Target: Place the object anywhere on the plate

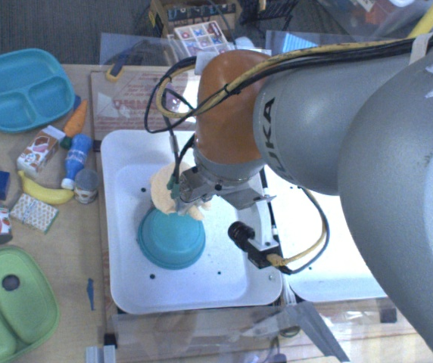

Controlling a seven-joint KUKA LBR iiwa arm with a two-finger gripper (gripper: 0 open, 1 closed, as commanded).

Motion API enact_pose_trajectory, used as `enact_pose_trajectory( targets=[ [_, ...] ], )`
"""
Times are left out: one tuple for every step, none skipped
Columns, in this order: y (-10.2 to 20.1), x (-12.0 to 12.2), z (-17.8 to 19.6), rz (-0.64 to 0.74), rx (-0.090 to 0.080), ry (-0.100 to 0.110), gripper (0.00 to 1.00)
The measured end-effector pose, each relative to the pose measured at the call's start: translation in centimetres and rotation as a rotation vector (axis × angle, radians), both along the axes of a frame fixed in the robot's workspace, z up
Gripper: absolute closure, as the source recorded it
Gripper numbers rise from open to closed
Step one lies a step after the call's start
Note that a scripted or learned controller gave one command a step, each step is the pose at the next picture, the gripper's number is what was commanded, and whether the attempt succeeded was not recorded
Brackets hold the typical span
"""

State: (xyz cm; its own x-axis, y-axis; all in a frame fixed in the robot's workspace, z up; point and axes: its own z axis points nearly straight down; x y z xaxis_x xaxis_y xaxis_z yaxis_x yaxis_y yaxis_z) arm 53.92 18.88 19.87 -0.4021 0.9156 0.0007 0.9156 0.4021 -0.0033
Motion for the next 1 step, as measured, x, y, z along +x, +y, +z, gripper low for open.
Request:
enact_pose_trajectory(
  targets=[
    [-0.01, 0.01, 0.03, 0.000, 0.000, -0.001, 0.00]
  ],
)
